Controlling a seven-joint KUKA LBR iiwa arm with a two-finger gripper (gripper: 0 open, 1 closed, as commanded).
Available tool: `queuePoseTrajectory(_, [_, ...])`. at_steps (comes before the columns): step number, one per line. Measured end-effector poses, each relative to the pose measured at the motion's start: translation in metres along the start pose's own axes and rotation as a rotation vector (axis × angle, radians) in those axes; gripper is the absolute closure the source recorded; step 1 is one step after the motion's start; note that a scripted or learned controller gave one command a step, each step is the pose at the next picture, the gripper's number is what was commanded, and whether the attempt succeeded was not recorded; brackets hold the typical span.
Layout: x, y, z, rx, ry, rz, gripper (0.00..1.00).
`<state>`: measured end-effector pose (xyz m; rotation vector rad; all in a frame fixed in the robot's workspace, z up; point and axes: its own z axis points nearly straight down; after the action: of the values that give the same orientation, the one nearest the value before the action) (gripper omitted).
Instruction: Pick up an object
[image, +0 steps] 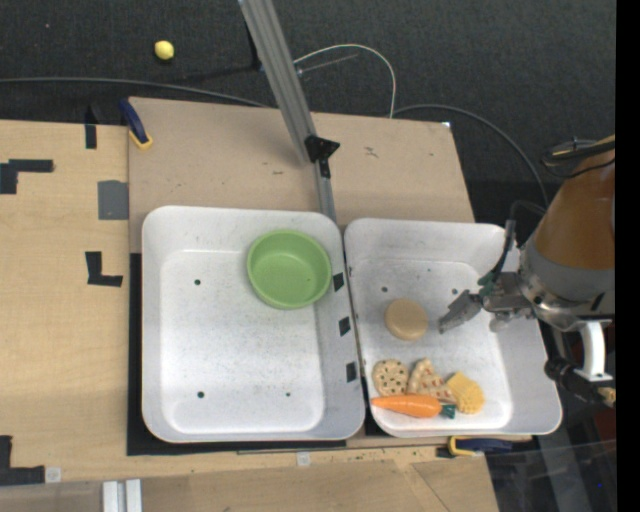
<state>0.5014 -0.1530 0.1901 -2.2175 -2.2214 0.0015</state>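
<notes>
In the right bin (470, 240) lie a round tan disc (406, 319), a lattice-patterned cracker (389, 376), a pale pretzel-like piece (424, 378), a yellow bumpy piece (465, 393) and an orange carrot (407, 405). My gripper (455, 312) hangs over the bin's right half, just right of the tan disc and apart from it. Nothing shows between its fingers. A green bowl (289, 268) sits at the back right of the left bin (180, 330).
A slanted grey pole (285, 85) runs from the top down to the divide between the bins. A yellow ball (164, 49) lies on the dark floor at the far back. A blue and yellow clamp (135, 122) grips the board's back left corner.
</notes>
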Motion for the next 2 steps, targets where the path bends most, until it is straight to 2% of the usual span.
queuePoseTrajectory(1, [0.000,0.000,0.000,0.000,0.000,0.000,0.00])
queuePoseTrajectory(2, [0.008,-0.008,0.057,0.005,0.001,0.001,0.00])
